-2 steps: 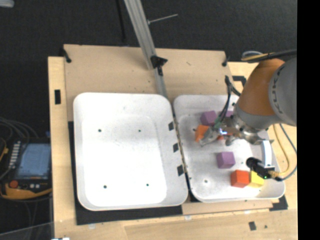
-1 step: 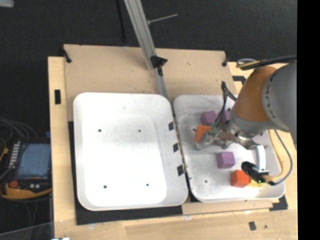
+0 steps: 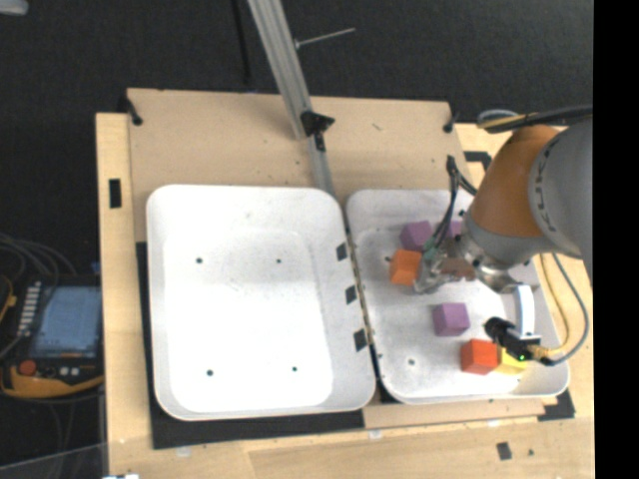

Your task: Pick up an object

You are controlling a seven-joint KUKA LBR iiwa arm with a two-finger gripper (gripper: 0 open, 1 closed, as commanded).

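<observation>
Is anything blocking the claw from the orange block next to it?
Nothing visible. The gripper sits right beside the orange block in the right bin, with no object between them. A purple block lies just behind.

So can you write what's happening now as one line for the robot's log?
gripper: low in right bin, beside orange block | held: can't tell | purple blocks: loose | left bin: untouched

Metal pole [image 3: 285,58], pendant [image 3: 62,327] (far left).
</observation>
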